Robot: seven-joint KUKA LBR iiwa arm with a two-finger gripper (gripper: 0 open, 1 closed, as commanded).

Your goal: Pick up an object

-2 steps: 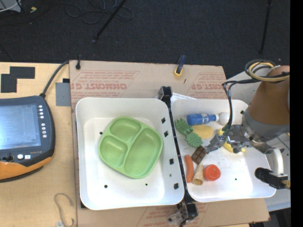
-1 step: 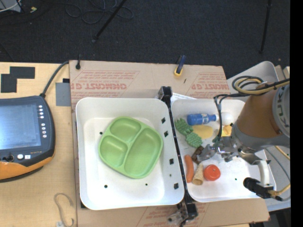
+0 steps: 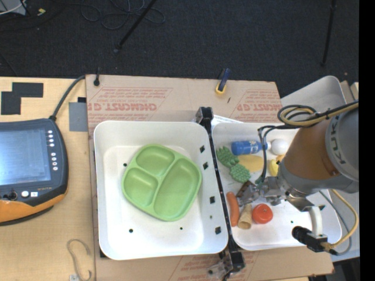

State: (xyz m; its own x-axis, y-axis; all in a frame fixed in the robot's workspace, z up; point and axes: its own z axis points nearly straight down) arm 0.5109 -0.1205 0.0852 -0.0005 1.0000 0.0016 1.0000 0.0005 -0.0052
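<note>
End effector [image 3: 251, 193]: positioned low over the middle of the right bin [image 3: 288, 226], carried on the grey arm with the orange band that enters from the right; whether it is released or clenched cannot be told, and nothing is seen grasped in it. Far left of the worktop [image 3: 41, 233]: a control pendant [image 3: 26, 157] with a dark screen and an orange underside is laid flat. A printed cardboard sheet [image 3: 146, 101] is spread under both bins. Left bin [image 3: 117, 239]: one green divided plate [image 3: 163, 181] is lain flat near its centre. Right bin, left half: a green leafy toy [image 3: 226, 155] and a green knobbly piece [image 3: 239, 172] are placed near the upper left, with a blue cylinder [image 3: 242, 147] and a yellow piece [image 3: 254, 163] just beside them. An orange carrot-shaped piece [image 3: 233, 209] is lain along the left wall, a beige cone [image 3: 245, 220] just beside it, and a red round piece [image 3: 262, 214] next to the cone; all three are found directly below the end effector in the view. A white object [image 3: 280, 146] is seen near the top, by the arm.
</note>
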